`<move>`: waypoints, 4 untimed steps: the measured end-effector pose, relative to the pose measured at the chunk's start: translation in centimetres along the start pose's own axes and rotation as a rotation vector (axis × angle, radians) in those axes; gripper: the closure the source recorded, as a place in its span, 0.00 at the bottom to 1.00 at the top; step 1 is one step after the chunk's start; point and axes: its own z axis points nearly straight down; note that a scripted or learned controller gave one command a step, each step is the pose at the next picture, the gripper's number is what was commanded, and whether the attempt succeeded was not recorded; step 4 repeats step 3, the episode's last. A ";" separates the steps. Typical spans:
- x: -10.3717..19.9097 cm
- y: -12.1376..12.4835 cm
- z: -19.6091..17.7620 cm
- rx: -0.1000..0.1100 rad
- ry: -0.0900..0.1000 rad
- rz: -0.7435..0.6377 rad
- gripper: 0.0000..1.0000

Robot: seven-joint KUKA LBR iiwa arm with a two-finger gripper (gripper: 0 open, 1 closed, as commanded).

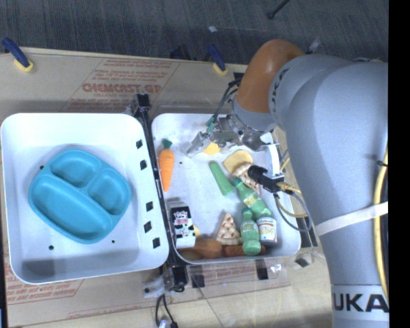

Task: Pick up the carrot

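The carrot [166, 169] is orange with a small green top. It lies in the right bin [191, 183] against that bin's left wall, with its green end pointing to the back. My gripper [201, 143] hangs low over the back of the right bin. It is to the right of the carrot's green end and a short way apart from it. Nothing shows in the gripper.
A blue divided plate [78, 193] lies in the left bin [20, 244]. The right bin also holds a green stick [221, 178], green bottles [250, 232], a pizza slice [227, 229], a milk carton [182, 225], a yellow piece [236, 161] and a brown piece [205, 250]. My arm covers the bin's right side.
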 end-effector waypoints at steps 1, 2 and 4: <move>0.0 0.3 -1.7 -0.006 -0.003 -0.008 1.00; 11.1 1.5 -11.1 -0.014 -0.004 0.132 1.00; 13.4 -5.4 -10.4 0.000 -0.001 0.541 1.00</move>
